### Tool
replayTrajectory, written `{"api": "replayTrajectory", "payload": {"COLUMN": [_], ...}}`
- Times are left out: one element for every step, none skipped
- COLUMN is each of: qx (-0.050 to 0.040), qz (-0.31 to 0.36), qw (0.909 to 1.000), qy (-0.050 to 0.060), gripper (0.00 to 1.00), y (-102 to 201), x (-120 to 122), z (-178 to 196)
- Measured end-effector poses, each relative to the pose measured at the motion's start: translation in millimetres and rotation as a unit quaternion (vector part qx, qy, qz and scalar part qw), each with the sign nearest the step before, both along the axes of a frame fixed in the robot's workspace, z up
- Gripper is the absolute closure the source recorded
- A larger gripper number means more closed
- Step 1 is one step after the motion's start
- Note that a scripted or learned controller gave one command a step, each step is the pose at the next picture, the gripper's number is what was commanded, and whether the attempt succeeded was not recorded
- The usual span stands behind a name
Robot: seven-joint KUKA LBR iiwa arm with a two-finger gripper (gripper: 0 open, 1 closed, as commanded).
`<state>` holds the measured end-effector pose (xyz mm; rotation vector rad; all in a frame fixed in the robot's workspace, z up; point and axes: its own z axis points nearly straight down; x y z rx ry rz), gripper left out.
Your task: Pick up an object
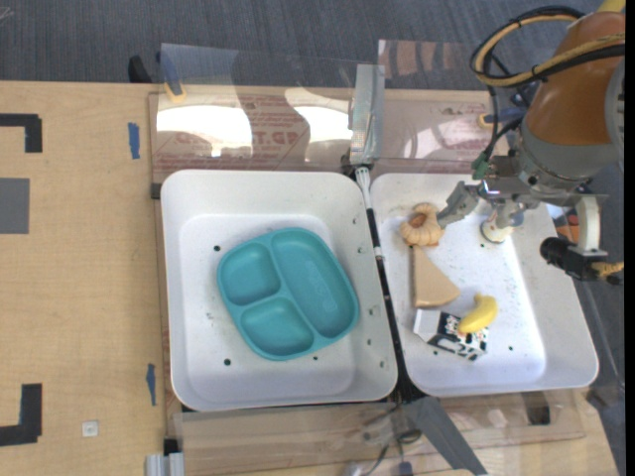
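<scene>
Several small objects lie in the right bin [556, 360]. A tan croissant-shaped toy [422, 225] rests near its back left corner. A tan wedge [432, 282] lies just in front of it. Further forward are a yellow banana [480, 313] and a black-and-white item [454, 332]. My gripper [478, 216] hangs over the back of this bin, just right of the croissant toy. Its fingers [457, 204] are spread open with nothing between them.
The left bin [189, 266] holds a teal divided plate [286, 293]. A clear plastic wall [298, 117] stands behind both bins. The ridge between the bins [377, 266] runs close to the wedge. The arm's body covers the right bin's back right corner.
</scene>
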<state>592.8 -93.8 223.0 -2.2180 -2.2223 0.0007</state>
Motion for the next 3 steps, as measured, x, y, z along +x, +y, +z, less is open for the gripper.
{"api": "replayTrajectory", "payload": {"qx": [-0.0002,0.0000,-0.0015], "qz": [-0.001,0.002,0.002], "qw": [1.0000,1.0000,1.0000], "qy": [-0.005,-0.003,-0.006], "gripper": [0.00,0.00,1.00], "y": [-34.5,-4.2,-5.9], "x": [35.4,75.5,76.9], "z": [-99.7,-137.5,-124.3]}}
